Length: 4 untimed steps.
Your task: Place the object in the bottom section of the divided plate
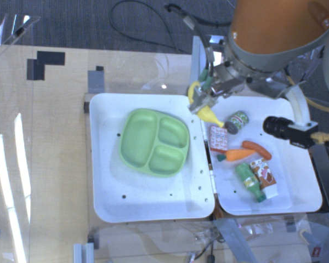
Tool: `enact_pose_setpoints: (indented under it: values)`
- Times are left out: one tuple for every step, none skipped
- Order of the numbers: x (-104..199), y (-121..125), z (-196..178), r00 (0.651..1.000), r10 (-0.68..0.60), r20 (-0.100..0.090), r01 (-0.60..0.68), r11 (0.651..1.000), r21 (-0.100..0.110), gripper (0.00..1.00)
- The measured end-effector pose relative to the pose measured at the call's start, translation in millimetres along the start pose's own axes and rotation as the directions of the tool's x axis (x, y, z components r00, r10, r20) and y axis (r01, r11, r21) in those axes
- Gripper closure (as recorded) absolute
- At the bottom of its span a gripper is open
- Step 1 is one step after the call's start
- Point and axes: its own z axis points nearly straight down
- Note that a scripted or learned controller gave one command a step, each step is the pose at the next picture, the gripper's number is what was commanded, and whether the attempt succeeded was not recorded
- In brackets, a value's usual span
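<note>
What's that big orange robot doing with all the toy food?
The robot arm's tool hangs over the near edge of the right bin, right at a yellow banana. The view does not show whether it has a hold. The green divided plate lies in the left bin with nothing on it. A can, carrot, sausage, bottle and cartons wait in the right bin.

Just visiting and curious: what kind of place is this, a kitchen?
Probably a robotics lab, not a kitchen: a robot arm over white bins, toy food like a plastic carrot, loose cables.
</note>
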Motion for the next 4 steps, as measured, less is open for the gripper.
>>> enact_pose_setpoints:
  values:
    - [4.2, -28.2, 158.4, 0.999, -0.052, -0.003, 0.052, 0.999, 0.009, 1.00]
    - [8.3, 24.8, 50.7, 0.998, -0.060, -0.001, 0.060, 0.998, 0.002, 1.00]
    - [-4.7, -28.5, 12.0, 0.995, -0.095, 0.000, 0.095, 0.995, 0.000, 1.00]
    - [65.3, 2.0, 70.1, 0.992, -0.126, -0.003, 0.126, 0.992, 0.007, 1.00]
